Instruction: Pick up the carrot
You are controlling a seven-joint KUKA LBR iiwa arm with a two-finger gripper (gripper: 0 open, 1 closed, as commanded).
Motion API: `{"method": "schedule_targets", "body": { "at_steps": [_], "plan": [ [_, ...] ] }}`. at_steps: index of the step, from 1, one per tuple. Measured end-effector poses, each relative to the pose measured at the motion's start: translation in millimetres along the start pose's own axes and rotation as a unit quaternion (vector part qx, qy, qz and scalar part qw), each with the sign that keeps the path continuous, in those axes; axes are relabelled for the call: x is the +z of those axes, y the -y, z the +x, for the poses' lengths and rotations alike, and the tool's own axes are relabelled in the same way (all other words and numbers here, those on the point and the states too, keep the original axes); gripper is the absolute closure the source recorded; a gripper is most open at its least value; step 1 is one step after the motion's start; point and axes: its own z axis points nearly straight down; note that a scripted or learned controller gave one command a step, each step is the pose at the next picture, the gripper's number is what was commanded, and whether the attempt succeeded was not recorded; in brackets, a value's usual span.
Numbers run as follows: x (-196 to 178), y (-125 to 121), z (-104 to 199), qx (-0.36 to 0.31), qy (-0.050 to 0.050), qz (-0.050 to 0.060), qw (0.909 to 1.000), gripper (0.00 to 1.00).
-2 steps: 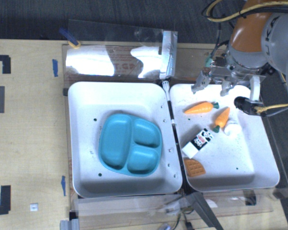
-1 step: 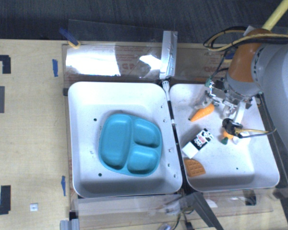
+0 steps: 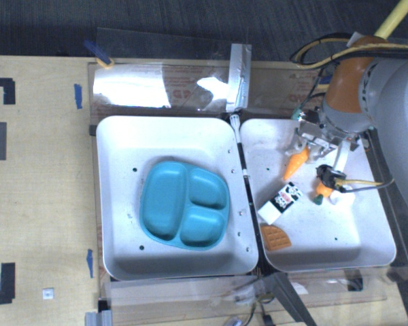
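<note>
The carrot (image 3: 296, 164) is a small orange piece lying at a slant in the right bin (image 3: 367, 240), near its upper middle. Its upper end reaches right up to the metal end of my gripper (image 3: 317, 146), which hangs over the bin's back part under the grey arm with the orange band. The gripper's body hides where the carrot's top end meets it. I cannot tell whether the carrot rests on the bin floor or is lifted off it.
In the right bin, a small orange, green and black object (image 3: 324, 190) lies right of the carrot, with a black-and-white box (image 3: 280, 203) and a brown cookie-like piece (image 3: 275, 237) below. A blue divided plate (image 3: 185, 206) lies in the left bin (image 3: 115, 141).
</note>
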Motion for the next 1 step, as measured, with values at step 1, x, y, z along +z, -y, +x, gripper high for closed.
{"method": "schedule_targets", "body": {
  "at_steps": [1],
  "plan": [
    [-89.9,25.2,73.1,0.099,-0.001,0.0,0.9951,1.0]
  ]
}}
